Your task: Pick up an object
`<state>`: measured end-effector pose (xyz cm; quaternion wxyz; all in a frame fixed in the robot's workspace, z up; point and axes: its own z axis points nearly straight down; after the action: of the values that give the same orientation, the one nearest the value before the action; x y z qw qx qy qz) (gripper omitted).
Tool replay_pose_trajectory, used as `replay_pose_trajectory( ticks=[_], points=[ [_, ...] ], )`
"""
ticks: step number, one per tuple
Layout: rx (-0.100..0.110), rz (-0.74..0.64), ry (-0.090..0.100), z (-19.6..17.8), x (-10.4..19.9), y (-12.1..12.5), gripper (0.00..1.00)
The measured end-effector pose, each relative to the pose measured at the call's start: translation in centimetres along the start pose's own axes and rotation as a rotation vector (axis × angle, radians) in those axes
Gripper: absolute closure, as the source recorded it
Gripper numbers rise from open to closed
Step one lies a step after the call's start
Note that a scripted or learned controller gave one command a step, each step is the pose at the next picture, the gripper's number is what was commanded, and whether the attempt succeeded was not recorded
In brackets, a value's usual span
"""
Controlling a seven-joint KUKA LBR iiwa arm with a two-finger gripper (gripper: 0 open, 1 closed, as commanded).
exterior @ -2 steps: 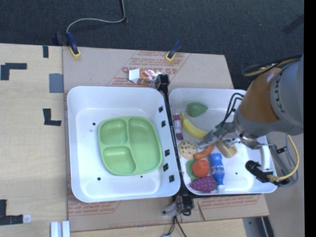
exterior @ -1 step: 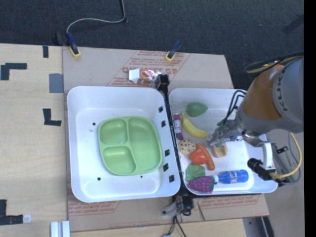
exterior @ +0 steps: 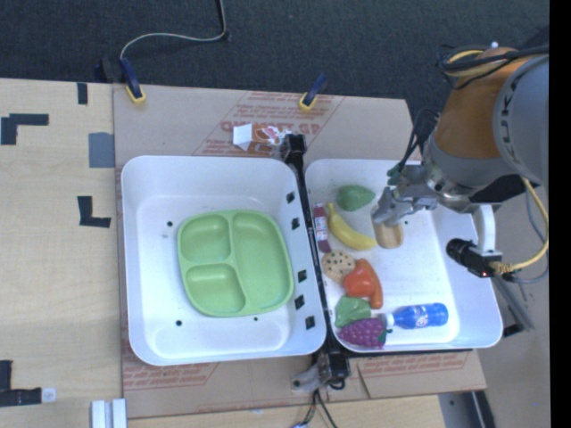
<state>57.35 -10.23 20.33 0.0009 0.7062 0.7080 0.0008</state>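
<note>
Two shallow white bins sit side by side on the surface [exterior: 53, 239]. The left bin [exterior: 143, 194] carries a green divided tray [exterior: 235, 262] lying flat in its middle. The right bin [exterior: 464, 310] holds a scatter of toy food. A green rounded piece [exterior: 355, 196] lies at the far side, with a yellow banana [exterior: 348, 231] just beside it on the near side. A speckled cookie [exterior: 337, 264] touches an orange-red piece [exterior: 364, 282]. Nearer still lie a green leafy piece [exterior: 351, 309] and a bunch of purple grapes [exterior: 364, 332], with a blue bottle [exterior: 419, 316] on its side just to their right.

The arm [exterior: 482, 123] reaches in from the right, and its claw [exterior: 391, 210] hangs over the far middle of the right bin. A tan, beige object [exterior: 389, 234] sits directly under the claw, just right of the banana. Whether the claw is wide, narrow or gripping that tan object, I cannot tell, since the wrist hides its tips.
</note>
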Motion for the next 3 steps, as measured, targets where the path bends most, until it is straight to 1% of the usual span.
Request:
replay_pose_trajectory(
  ticks=[1,2,3],
  points=[
    [0.003,0.001,0.000,0.1,-0.1,-0.1,0.00],
    [0.004,0.000,0.001,2.0,4.8,4.8,0.00],
    [0.005,0.001,0.001,2.0,7.7,4.5,0.00]
  ],
)
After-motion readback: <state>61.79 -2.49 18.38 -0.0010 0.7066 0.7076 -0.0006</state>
